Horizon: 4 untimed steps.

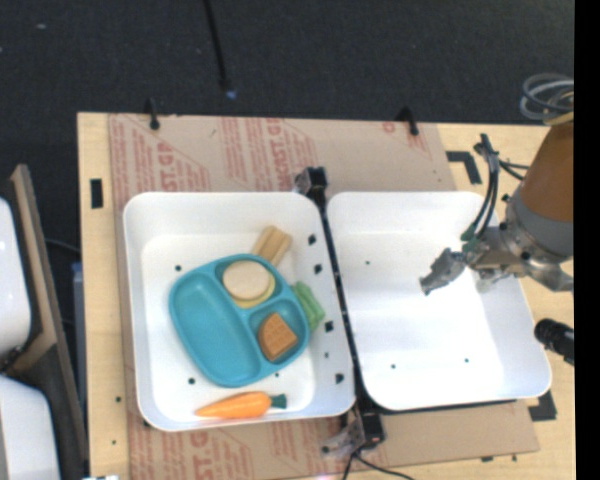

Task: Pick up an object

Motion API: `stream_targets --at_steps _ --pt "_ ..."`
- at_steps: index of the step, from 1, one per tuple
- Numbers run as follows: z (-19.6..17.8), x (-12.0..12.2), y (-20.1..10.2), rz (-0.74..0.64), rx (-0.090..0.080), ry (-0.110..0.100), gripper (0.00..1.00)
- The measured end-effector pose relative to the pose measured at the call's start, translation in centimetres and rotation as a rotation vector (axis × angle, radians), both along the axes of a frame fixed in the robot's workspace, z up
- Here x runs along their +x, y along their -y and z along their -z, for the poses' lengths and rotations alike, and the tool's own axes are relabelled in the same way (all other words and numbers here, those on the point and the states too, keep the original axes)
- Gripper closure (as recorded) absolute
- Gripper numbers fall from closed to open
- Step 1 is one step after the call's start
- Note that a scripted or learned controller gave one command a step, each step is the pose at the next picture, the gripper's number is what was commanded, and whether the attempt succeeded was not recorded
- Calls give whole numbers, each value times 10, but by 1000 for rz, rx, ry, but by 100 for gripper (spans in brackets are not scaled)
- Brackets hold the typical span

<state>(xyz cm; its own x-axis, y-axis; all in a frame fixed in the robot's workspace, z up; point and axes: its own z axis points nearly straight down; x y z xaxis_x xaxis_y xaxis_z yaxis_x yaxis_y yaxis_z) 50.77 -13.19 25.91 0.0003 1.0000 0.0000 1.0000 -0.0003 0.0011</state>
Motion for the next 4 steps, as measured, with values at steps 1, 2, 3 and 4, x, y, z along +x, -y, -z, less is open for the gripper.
stream_targets --at_steps 1,2,3,4 --pt "51 4 13 1 0 -5 0" --pt "102 26 13 0 0 -4 0" --pt "90 24 12 1 0 0 0" --pt "61 18 12 1 -1 2 0"
